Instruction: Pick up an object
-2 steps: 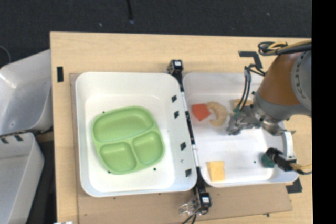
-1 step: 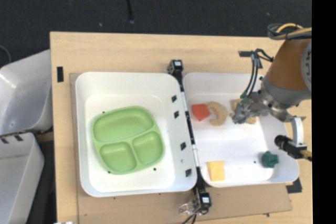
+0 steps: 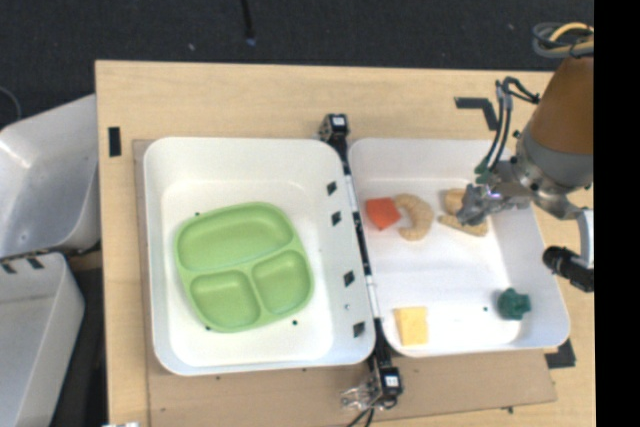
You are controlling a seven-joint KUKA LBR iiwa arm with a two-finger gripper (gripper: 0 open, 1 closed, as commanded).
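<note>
Camera view puts the claw (image 3: 478,203) low in the right bin (image 3: 440,320), touching a tan object (image 3: 462,208); whether it is spread or pinching, I cannot tell. Arm (image 3: 560,130) reaches in from the right. Beside lie a curved pastry (image 3: 416,215), red block (image 3: 381,213), yellow block (image 3: 412,325) and green object (image 3: 514,304); a green tray (image 3: 243,265) sits in the left bin (image 3: 160,215).

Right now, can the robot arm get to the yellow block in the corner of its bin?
Probably yes. The yellow block lies alone near the front-left corner of the right bin, with nothing on top. The gripper is over the same bin, near the tan piece.
</note>
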